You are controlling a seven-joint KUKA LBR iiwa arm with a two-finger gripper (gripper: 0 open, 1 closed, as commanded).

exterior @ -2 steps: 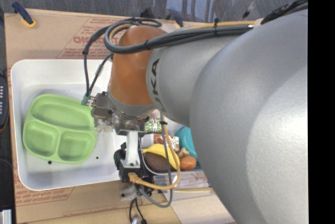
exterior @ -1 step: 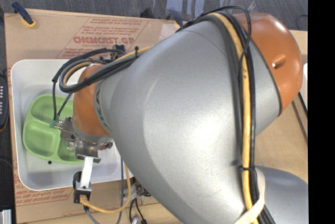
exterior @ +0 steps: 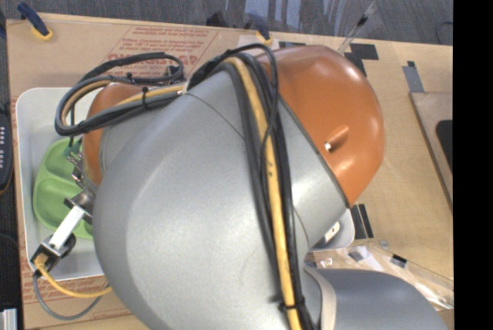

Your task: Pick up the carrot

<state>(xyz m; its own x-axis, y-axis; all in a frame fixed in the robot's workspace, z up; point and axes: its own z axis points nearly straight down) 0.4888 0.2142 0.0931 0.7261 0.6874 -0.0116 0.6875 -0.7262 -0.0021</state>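
Observation:
My grey arm [exterior: 223, 205] with its orange band [exterior: 331, 128] covers most of the camera view and reaches over the left bin [exterior: 23, 166]. A green object [exterior: 54, 190] lies in that bin, partly under the wrist. The arm hides the carrot and whatever sits below the wrist.
Black and yellow cables [exterior: 115, 89] loop off the arm above the left bin. A yellow cable [exterior: 69, 290] trails over the bin's front edge. Cardboard [exterior: 162, 39] lies behind the bin, with a blue clamp [exterior: 35, 20] at the far left corner. Bare bench [exterior: 416, 166] stretches to the right.

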